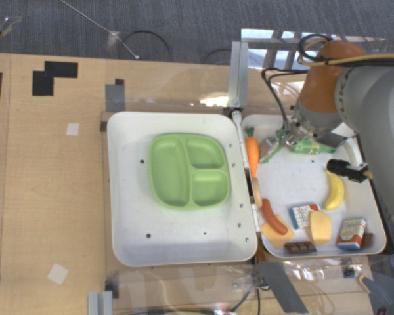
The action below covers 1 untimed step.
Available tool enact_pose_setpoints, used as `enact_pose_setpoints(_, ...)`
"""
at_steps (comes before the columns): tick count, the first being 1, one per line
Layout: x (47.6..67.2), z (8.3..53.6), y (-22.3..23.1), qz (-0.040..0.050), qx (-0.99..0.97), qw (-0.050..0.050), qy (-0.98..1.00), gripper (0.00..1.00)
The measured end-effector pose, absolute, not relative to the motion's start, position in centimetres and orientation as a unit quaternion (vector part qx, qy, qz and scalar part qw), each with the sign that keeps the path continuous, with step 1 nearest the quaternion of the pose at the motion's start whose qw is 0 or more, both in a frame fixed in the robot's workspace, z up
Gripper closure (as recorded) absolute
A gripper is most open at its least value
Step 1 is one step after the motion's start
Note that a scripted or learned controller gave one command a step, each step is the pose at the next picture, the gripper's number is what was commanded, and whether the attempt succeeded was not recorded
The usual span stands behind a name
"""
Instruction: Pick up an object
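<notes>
The carrot (251, 154) lies along the right bin's (381, 231) left wall, just left of the gripper (287, 138), which hovers low over the bin's far end; its grip state cannot be told.

Single fixed overhead camera, angled down on both bins (118, 176), moderately near

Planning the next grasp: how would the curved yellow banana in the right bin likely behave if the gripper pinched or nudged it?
The curved yellow banana looks like a smooth toy, so it would probably stay stiff but might slip between fingers. Its bend suggests that a push would spin it rather than roll it. It lies apart from the yellow block, so a nudge likely disturbs nothing else.
</notes>
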<state>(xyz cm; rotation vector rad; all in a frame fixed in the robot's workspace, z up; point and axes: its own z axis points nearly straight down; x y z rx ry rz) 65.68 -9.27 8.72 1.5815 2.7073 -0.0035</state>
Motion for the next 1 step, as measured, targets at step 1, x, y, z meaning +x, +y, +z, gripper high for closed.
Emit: enact_pose_setpoints(1, 66.75, 8.74, -9.25, -0.0022, 0.544, -0.003, 0.839, 0.00)
